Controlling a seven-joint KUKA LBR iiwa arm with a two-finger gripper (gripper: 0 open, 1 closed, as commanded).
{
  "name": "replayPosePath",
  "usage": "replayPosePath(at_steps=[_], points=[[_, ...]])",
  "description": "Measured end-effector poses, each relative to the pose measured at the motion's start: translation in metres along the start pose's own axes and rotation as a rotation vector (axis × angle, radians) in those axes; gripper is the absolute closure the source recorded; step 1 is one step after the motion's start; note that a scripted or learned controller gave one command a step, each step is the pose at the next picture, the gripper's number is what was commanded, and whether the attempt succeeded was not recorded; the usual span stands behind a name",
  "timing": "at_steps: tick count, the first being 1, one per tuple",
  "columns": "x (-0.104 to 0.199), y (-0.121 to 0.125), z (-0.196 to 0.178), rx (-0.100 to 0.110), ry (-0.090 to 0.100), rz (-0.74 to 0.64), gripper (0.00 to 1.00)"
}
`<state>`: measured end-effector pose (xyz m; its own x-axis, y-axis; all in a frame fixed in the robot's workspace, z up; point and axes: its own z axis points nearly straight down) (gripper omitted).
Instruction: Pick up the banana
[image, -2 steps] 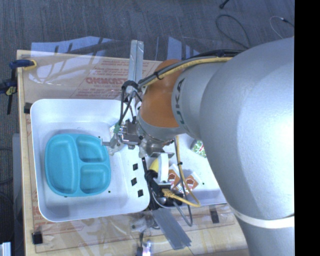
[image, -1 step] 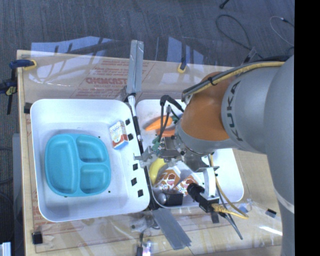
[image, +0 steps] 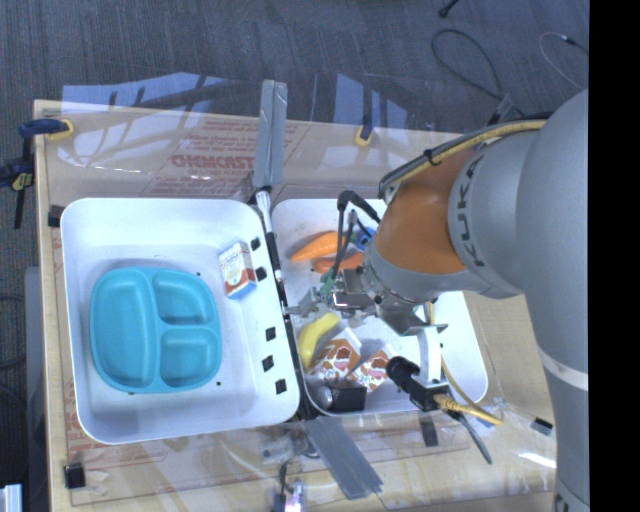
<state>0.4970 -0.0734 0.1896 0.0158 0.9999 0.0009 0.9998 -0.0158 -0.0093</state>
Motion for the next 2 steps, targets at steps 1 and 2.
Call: replayPosePath(at_steps=[1,2], points=[[-0.0343,0.0296,0.0824,-0.006,-0.003,0.000,0.00],[-0.0329,0.0225,0.0851,-0.031,-0.005,0.036,0.00]])
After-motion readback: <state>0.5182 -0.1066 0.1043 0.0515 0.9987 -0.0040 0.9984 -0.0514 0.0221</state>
